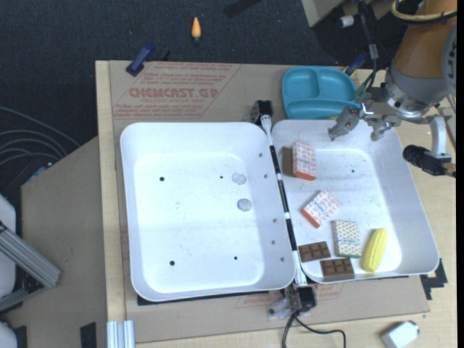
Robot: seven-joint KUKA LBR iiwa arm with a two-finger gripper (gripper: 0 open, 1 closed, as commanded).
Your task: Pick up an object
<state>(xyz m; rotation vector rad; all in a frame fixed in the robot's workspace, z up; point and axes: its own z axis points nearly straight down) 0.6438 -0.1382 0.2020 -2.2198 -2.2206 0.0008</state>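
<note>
Yellow corn (374, 249) lies at the lower right of the right bin (406, 187), beside a patterned packet (346, 237) and two chocolate bars (314, 251) (337, 267). Higher up the frame sit an orange-and-white carton (320, 208) and another box (302, 159) near the divider. The left bin (145, 194) fills the centre. Further back, the end effector (360, 125) hangs over the right bin's upper edge, fingers spread apart, gripping nothing. Behind it, a blue sectioned plate (319, 91) rests on the bench (181, 93).

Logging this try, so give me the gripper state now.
Gripper: open, nothing between its fingers, above the far edge of the right bin.
</note>
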